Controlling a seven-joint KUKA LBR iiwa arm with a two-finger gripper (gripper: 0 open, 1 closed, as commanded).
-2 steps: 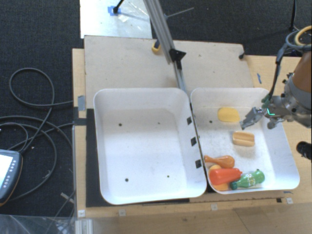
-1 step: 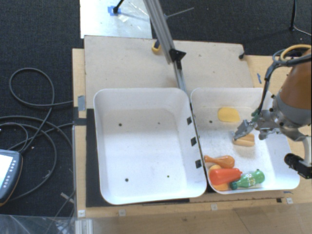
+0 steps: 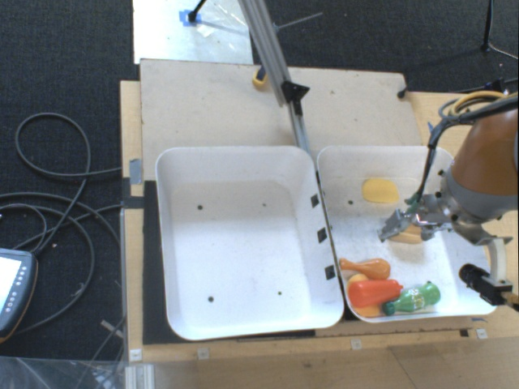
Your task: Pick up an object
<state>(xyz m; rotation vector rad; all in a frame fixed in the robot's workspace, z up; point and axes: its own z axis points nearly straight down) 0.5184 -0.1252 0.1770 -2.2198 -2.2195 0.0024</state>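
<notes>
My gripper point(image 3: 399, 228) hangs low in the right bin point(image 3: 345, 168), near its middle right. Directly under it lies a small tan object point(image 3: 411, 237), partly hidden by the gripper. A flat yellow piece point(image 3: 379, 190) lies behind it toward the bin's back. At the front of the bin sit an orange drumstick-shaped toy point(image 3: 366, 267), a red toy point(image 3: 374, 290) lying on an orange-yellow one point(image 3: 367, 308), and a green bottle point(image 3: 413, 298).
The left bin point(image 3: 174, 177) stands beside the right one, sharing a wall. A slanted metal pole point(image 3: 272, 51) rises from behind the bins. Cables and a tablet point(image 3: 12, 286) lie on the floor at the left.
</notes>
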